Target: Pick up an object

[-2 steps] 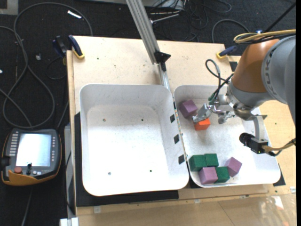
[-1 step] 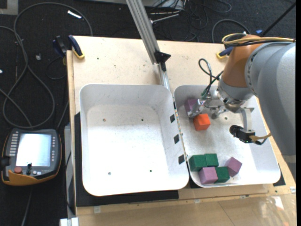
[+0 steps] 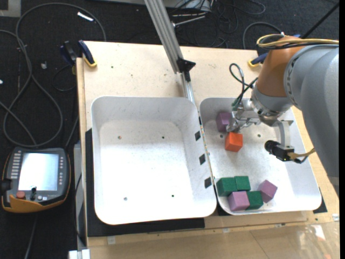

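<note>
Bright, even light falls from overhead, washing the two white bins (image 3: 145, 161) almost flat, with mild glare on the bench (image 3: 135, 69) left of the gripper (image 3: 235, 124). Shadows are short and soft, pooling just beneath the gripper and under the blocks below it. The floor far to its left stays dim. Focus is slightly soft throughout, with grainy detail.

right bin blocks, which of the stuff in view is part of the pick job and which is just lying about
Part of the job:
- gripper
- orange block
- purple block by the gripper
- green and purple blocks at the near end
- right bin

Lying about:
- left bin
- teach pendant
- floor cables
</note>
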